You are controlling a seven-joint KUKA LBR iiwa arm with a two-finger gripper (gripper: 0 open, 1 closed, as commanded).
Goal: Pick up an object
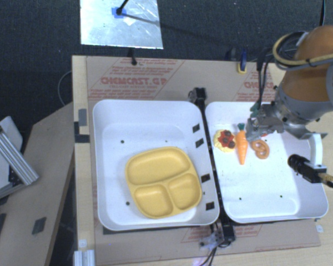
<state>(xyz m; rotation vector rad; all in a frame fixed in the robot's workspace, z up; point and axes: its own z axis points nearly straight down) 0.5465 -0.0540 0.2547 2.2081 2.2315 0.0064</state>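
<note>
Arm (311, 65): grey body with an orange section, entering over the far right corner of the right bin.
Gripper (259, 127): low over the right bin, just beyond the top of the carrot; the finger gap cannot be made out from this angle, and no object is seen between the fingers.
Right bin (266, 204): shallow, white — landmark for all positions below.
Carrot (241, 147): orange toy, lying on the right bin's floor in its far half, near the centre, pointed end toward the near rim.
Pretzel (261, 149): small orange-brown piece, just beside the carrot on the arm's side.
Pizza slice (225, 140): yellow toy with red and dark spots — possibly a pizza piece — just beside the carrot on the side toward the left bin.
Left bin (116, 121): white, adjoining the right bin.
Yellow tray (162, 180): three compartments, lying in the left bin.
</note>
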